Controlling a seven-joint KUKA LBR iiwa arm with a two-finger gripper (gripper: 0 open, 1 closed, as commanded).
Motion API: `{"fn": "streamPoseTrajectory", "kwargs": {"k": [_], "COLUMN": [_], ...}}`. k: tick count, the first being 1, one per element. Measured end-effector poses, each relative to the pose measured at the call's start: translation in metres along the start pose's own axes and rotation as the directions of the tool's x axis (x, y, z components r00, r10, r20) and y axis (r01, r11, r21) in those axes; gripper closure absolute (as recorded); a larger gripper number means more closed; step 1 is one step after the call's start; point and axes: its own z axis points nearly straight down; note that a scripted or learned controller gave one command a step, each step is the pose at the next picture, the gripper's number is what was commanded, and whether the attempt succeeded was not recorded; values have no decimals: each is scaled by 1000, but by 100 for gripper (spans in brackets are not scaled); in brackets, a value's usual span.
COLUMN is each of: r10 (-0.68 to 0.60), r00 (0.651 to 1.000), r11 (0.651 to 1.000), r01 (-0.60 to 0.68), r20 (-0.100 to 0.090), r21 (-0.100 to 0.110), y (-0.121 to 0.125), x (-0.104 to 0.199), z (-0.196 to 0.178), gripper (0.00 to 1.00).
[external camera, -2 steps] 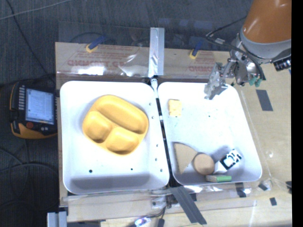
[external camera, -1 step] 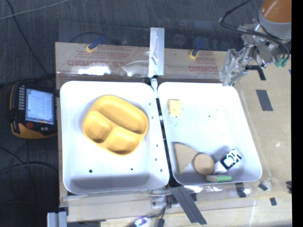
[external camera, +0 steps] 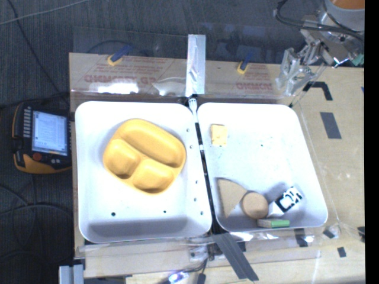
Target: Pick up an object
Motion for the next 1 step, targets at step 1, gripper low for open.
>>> {"fn": "streamPoseTrajectory", "kwargs": {"k": [1], "r10": [-40], "r00": [999], "r11": [999], "r01": [40], "r20": [-1], "r21": [-1], "y": [49], "x": [-21], "z": [-7], "gripper": [100]}}
